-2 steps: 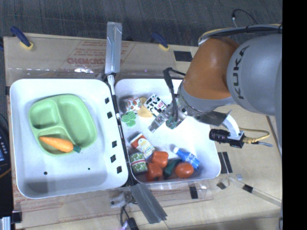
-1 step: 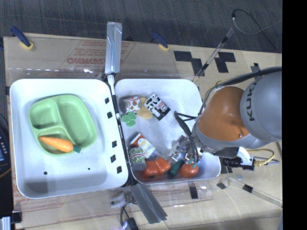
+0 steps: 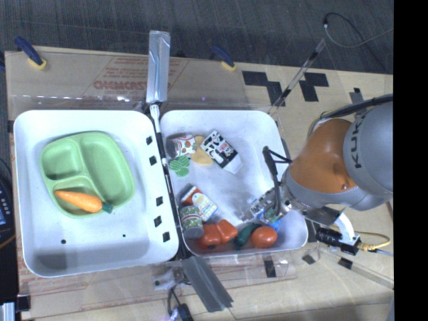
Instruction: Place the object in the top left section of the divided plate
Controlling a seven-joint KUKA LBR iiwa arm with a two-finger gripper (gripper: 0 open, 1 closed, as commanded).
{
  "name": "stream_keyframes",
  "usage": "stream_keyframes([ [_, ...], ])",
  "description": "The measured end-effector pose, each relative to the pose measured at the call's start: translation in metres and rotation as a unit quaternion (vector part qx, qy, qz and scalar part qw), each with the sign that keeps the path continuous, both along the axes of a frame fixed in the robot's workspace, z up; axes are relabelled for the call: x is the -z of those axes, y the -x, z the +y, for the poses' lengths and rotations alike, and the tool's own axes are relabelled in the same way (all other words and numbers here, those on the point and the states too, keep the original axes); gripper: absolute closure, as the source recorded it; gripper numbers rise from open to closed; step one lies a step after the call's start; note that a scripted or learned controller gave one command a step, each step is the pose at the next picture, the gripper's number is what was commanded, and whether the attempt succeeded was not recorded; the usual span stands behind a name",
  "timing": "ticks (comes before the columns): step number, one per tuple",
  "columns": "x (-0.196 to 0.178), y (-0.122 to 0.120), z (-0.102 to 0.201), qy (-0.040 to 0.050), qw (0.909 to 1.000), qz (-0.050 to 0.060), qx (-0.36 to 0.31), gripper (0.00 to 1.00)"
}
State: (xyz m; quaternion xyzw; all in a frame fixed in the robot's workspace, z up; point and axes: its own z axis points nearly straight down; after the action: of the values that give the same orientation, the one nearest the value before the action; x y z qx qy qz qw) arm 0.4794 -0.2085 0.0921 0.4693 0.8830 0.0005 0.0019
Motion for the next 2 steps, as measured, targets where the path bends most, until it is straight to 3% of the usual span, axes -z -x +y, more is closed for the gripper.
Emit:
stream_keyframes([
  [1, 0.001, -0.085, -0.001, -0.0002, 0.9897, 0.002, -0.143, 1.0],
  [2, 0.001, -0.12, -0.001, 0.0, 0.9869, 0.002, -0.161, 1.0],
])
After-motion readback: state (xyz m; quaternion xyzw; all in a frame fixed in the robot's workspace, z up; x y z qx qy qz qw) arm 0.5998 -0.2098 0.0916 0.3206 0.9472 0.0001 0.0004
